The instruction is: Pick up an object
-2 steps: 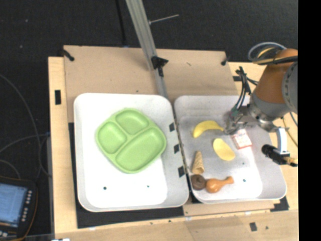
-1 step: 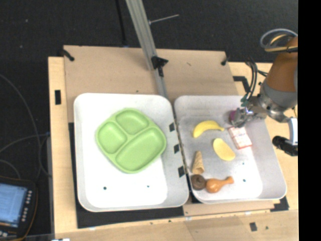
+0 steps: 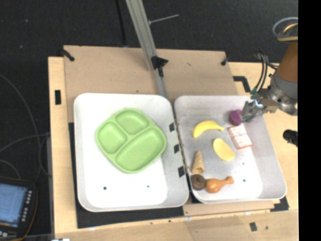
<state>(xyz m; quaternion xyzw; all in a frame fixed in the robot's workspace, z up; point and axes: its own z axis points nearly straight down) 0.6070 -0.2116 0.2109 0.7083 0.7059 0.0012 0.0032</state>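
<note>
While the arm reaches in over the right bin, its gripper hangs just beside the purple object at that bin's far edge, likely lining up on it as the nearest pick; whether the fingers are apart or together I cannot tell; nothing shows between them. The banana, yellow piece, small carton, cone and drumstick lie loose in the same bin; the green tray sits in the neighbouring one.
</note>
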